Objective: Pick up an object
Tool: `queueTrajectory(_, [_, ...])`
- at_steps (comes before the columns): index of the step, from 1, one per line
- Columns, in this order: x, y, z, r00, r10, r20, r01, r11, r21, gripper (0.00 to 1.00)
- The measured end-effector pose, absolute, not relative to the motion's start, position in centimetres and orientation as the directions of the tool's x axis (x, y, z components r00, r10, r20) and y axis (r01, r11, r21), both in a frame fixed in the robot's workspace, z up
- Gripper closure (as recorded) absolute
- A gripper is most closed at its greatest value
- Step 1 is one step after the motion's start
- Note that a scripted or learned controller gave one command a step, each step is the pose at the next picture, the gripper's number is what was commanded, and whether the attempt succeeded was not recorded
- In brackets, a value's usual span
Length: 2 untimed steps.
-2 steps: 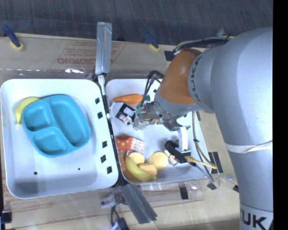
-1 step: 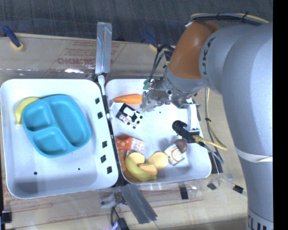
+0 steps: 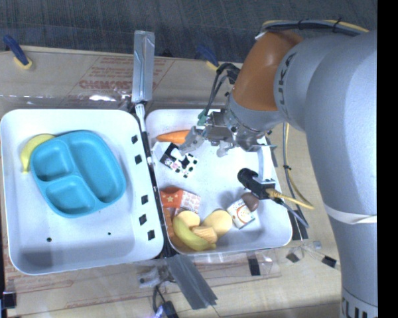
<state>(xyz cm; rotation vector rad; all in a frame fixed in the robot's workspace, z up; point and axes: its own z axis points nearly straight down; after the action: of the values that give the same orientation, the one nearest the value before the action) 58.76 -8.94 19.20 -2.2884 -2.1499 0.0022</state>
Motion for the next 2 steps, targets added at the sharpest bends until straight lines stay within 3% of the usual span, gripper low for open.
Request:
queueTrajectory(1, [64.8,-9.8,13.1,-0.036,0.999,0.001,0.999,0.036,-0.006,0.00])
queueTrajectory(2, [66.4,-10.5,10.9,-0.159,0.987,-0.004,0.987,0.160,0.029,0.00])
